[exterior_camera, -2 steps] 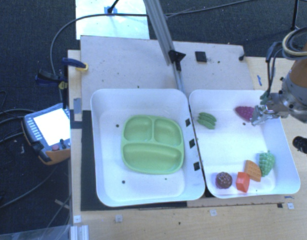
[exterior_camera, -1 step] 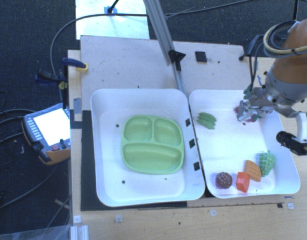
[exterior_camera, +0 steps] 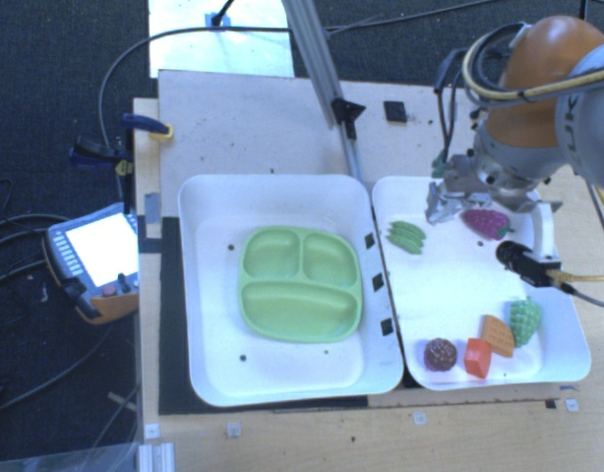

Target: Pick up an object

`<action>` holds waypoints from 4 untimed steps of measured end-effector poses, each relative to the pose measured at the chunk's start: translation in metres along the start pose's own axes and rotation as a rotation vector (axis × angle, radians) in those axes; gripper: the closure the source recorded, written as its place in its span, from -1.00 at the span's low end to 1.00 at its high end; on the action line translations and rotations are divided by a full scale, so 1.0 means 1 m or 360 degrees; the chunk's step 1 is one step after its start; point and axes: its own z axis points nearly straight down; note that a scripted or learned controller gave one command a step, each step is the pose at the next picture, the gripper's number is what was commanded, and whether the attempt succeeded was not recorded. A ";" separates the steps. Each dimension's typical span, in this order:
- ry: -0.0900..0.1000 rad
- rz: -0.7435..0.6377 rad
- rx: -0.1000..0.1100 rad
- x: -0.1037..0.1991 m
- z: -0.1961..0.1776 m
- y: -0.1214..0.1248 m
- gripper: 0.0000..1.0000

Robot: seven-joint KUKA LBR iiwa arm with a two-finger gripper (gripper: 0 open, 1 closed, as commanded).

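Toys in the right white bin (exterior_camera: 577, 362), well below the jaws (exterior_camera: 450, 205): round brown-maroon ball (exterior_camera: 441, 353), red block (exterior_camera: 477, 358), orange ridged wedge (exterior_camera: 498, 335), green knobbly cone (exterior_camera: 524, 321) | purple grape bunch (exterior_camera: 486, 223) just right of jaws | green pea pod (exterior_camera: 407, 236) below-left | compartmented green plastic plate (exterior_camera: 301, 283) in left bin | jaws' spread: cannot tell

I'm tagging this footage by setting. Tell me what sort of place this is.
Probably a robotics lab test bench, not a kitchen. A robot arm hangs over two white bins holding toy food and a plate, with a teach pendant and loose cables on the carpet.
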 end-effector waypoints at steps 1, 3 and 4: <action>0.0001 0.0001 0.0001 0.044 -0.004 0.012 1.00; 0.0000 0.0002 0.0001 0.139 0.011 0.040 1.00; -0.0001 0.0007 0.0002 0.136 0.010 0.039 -1.00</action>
